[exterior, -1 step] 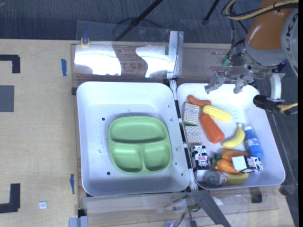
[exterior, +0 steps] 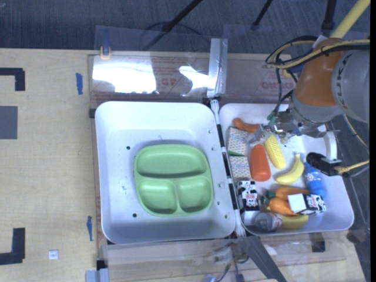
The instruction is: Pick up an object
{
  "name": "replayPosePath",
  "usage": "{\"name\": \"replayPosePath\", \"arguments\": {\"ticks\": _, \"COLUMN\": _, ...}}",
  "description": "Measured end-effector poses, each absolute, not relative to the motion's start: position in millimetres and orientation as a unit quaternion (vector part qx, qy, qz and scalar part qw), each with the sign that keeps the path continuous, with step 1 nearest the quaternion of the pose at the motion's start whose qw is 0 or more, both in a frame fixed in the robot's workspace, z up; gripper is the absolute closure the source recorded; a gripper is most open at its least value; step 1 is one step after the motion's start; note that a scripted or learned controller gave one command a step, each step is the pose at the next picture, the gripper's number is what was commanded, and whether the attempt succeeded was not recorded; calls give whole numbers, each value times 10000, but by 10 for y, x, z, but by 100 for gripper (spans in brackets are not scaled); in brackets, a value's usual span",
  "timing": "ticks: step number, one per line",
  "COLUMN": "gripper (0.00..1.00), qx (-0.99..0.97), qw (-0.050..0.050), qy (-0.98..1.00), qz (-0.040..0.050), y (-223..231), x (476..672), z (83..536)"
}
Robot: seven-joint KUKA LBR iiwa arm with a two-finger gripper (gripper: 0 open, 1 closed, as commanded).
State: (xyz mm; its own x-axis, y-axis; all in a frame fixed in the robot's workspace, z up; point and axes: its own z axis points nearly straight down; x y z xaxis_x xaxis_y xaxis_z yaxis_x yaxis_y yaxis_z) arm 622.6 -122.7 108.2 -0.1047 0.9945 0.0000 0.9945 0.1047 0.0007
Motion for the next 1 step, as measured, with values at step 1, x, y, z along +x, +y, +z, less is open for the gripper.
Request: {"name": "replayPosePath", "arguments": {"ticks": 1, "gripper": 0, "qx": 6649, "qw": 12, "qy": 7470, "qz": 11, "y": -1279, "x": 5958, "z": 863}}
